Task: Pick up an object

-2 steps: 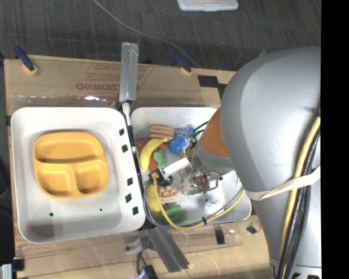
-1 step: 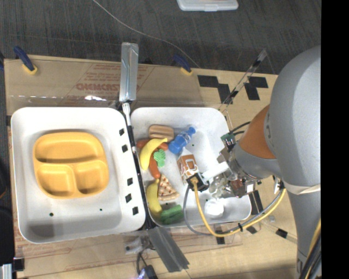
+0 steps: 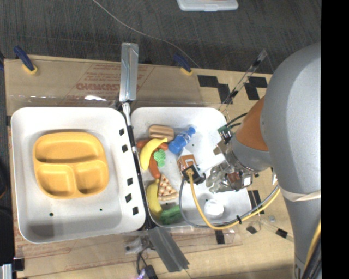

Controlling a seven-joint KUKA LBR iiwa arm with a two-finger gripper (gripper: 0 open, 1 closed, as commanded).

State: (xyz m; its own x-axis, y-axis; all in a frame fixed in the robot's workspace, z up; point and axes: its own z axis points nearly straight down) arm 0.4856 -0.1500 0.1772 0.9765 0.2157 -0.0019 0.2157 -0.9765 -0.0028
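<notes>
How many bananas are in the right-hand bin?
2. One banana curves just below the bun; the other banana lies nearer the front, beside the pizza slice. More could be hidden under the pile.

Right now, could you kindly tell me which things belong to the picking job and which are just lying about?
Job: gripper, right bin, banana, blue bottle, bread roll, pizza slice.
Lying about: yellow tray in the left bin, blue clamp, white object beyond the bench.
</notes>
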